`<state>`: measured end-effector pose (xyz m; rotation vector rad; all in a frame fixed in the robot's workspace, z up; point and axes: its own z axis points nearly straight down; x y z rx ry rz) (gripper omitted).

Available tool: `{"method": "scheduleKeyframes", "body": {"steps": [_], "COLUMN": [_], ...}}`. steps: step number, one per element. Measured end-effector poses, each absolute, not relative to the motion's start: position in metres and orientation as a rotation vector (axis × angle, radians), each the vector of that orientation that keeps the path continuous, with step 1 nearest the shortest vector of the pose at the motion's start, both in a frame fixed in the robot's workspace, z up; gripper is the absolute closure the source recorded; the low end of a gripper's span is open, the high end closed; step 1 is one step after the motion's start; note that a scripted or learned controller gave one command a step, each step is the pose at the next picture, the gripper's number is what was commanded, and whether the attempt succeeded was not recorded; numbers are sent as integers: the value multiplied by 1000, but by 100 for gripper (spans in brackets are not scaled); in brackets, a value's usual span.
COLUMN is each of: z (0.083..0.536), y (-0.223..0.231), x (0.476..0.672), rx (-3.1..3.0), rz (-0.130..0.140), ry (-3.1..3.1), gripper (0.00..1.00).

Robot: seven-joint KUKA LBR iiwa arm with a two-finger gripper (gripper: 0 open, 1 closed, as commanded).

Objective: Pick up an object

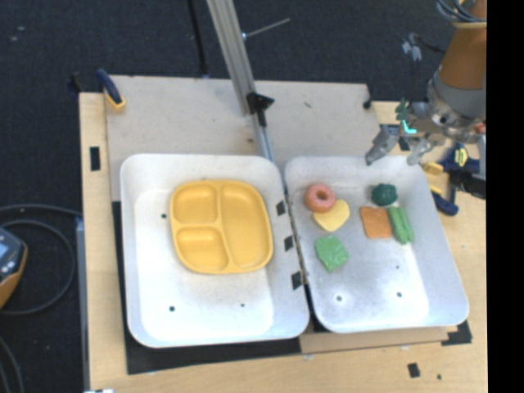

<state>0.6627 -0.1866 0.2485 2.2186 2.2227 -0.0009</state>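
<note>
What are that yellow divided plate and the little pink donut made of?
The plate looks like moulded plastic: one even yellow, smooth, with rounded compartment walls and a soft sheen. The donut seems to be a toy, perhaps plastic or rubber, with flat pink colour and a matte surface; the picture is too coarse to say which.

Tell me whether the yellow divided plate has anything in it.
Empty. The yellow divided plate lies flat in the left bin, and all three of its compartments show bare yellow. The toy foods sit in the right bin.
</note>
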Motion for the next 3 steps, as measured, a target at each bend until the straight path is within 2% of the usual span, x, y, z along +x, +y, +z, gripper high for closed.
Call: {"method": "scheduleKeyframes", "body": {"steps": [1,3], "z": [249,136], "y": [-187,-197], "x": [663,659], "rx": [2218,2219], "rz": [0,0], "ry": [2222,2219], "gripper": [0,0]}}
